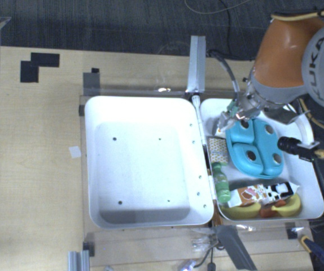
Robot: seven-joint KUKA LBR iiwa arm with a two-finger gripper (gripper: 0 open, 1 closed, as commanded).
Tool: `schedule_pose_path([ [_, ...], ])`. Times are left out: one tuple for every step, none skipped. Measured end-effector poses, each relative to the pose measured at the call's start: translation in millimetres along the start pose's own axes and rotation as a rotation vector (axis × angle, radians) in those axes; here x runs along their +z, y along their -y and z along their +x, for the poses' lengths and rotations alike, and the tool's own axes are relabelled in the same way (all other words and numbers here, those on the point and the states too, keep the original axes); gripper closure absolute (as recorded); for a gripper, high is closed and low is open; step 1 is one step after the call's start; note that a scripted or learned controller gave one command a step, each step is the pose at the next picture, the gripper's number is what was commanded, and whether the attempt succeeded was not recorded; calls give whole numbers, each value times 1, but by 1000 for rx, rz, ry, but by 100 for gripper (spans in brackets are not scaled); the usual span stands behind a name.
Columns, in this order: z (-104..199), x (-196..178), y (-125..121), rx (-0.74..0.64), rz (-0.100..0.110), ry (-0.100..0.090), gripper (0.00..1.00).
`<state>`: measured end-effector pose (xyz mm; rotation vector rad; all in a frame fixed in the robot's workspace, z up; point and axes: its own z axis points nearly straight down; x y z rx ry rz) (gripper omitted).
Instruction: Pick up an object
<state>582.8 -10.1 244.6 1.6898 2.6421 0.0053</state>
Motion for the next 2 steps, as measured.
schedule_pose_path([
  [44, 31, 9, 71, 2, -1, 100],
  [75, 0, -4, 50, -1, -1, 100],
])
